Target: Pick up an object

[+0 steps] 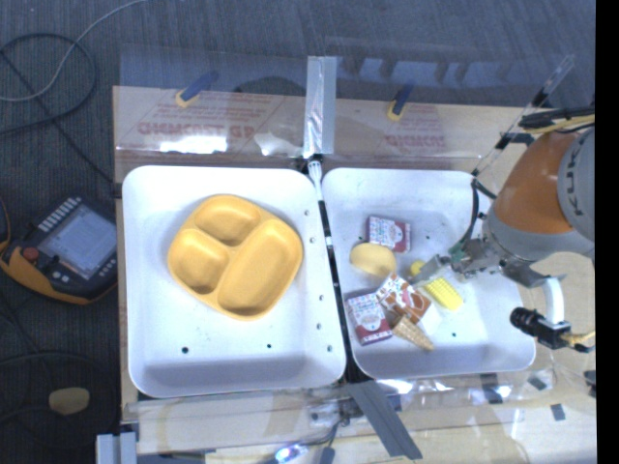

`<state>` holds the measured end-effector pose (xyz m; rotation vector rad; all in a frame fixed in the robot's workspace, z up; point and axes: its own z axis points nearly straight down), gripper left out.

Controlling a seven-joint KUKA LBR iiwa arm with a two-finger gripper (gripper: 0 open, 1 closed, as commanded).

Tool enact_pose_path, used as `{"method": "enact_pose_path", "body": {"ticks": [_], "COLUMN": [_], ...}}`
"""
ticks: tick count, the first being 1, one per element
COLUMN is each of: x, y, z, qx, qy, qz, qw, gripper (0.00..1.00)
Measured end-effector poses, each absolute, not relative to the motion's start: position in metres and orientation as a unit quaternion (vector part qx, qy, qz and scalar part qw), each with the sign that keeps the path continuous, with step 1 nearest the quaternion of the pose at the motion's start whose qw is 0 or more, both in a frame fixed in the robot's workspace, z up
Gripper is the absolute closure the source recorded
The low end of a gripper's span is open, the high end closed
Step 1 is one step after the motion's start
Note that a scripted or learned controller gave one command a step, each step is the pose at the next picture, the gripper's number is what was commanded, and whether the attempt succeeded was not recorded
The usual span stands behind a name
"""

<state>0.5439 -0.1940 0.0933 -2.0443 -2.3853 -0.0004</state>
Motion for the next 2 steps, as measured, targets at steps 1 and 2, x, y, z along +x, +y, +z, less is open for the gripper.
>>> {"method": "enact_pose_path", "body": {"ticks": [1,2], "x": [0.545,0.540], "y": [-0.194,-0.147], "z": [0.103,0.190], "qx": [-0.651,-0.695], "qy": [-0.759,-0.719], "qz": [-0.0007,0.0008], "qw": [0.000,0.000], "gripper": [1.00,1.00]}}
